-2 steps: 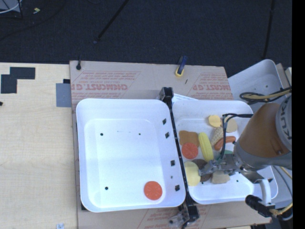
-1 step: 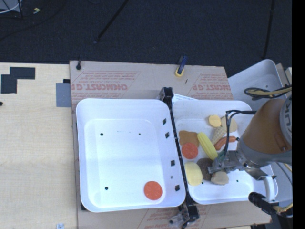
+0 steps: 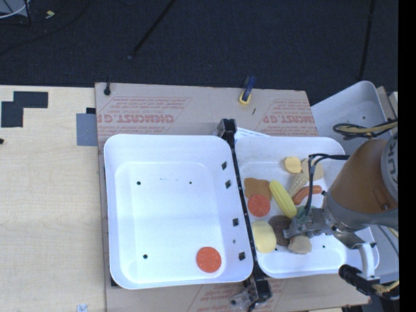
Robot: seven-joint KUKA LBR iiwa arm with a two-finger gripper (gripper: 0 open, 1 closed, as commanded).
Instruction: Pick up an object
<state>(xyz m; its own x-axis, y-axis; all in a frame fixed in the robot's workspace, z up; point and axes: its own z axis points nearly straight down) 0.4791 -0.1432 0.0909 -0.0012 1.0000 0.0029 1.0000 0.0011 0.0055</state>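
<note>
My gripper (image 3: 300, 229) hangs low in the right bin (image 3: 273, 149), at its near middle, over a pile of toy food. Just below it lies a tan rounded piece (image 3: 299, 245), and a dark brown piece (image 3: 281, 225) sits to its left. Close by are a pale yellow lump (image 3: 264, 236), a red disc (image 3: 259, 205), a yellow corn cob (image 3: 282, 198), a brown slice (image 3: 256, 187), a small yellow piece (image 3: 292, 165) and an orange-red stick (image 3: 307, 192). An orange-red disc (image 3: 208, 259) lies alone in the left bin (image 3: 123, 174), near its front.
The arm's orange band (image 3: 361, 181) and grey wrist cover the right bin's right side. Both bins rest on a cardboard sheet (image 3: 169, 109). A black divider clip (image 3: 227, 130) sits between the bins at the back, and a blue-yellow clamp (image 3: 246, 91) at the cardboard's far edge.
</note>
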